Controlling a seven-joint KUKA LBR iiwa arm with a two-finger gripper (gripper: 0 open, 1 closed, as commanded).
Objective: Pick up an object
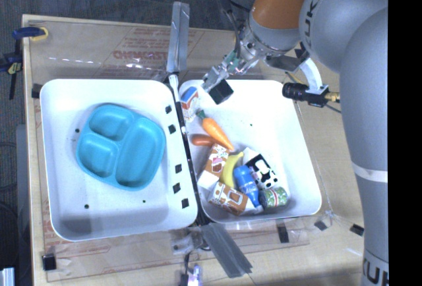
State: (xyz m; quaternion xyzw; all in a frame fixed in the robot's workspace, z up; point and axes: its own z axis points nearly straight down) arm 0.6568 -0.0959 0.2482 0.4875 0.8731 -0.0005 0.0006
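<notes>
My gripper hangs over the far left corner of the right bin, open, with nothing between its fingers. Just left of it a white, blue and red can leans against the bin's wall. An orange carrot lies below the gripper, with a reddish-brown sausage beside it. Nearer the front sits a pile: a yellow banana, a blue bottle, a black-and-white box, a green can and two brown cartons.
The left bin holds a blue sectioned plate. The divider between the bins runs close to the can and sausage. The grey arm fills the right side above the right bin's far edge.
</notes>
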